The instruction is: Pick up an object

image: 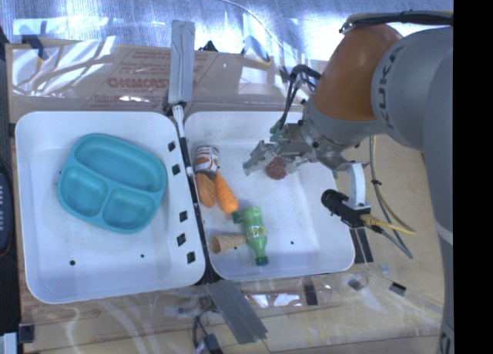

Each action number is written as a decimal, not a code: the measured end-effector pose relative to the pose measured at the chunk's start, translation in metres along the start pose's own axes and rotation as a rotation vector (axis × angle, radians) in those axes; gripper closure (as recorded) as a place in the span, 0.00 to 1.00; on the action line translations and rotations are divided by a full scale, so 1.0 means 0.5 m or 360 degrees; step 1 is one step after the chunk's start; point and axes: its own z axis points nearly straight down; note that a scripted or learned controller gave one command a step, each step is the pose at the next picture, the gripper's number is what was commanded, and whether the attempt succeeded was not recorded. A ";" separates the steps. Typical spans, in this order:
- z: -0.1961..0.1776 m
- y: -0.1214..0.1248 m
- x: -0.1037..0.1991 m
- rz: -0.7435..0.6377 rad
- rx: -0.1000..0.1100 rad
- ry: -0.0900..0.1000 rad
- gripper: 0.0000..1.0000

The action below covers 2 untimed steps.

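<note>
A small reddish-brown ball (276, 168) is lying at twelve o'clock in the right bin (323, 248), beside the end effector (266, 158), whose opening cannot be told; it is being judged light and roll-prone, best pinched across its middle.

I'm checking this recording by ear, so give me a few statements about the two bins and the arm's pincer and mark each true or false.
1. The blue divided tray lies in the left bin. True.
2. The green bottle stands upright. False: it lies on its side in the right bin.
3. The carrot lies beside the small can, near the wall between the bins. True.
4. The pincer hangs over the left bin. False: it is over the right bin, by a small reddish-brown object.
5. The arm has an orange band. True.
</note>
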 end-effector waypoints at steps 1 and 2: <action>0.251 0.009 -0.018 0.0003 -0.0011 -0.0001 0.00; 0.276 0.094 0.020 -0.0001 -0.0003 -0.0002 0.00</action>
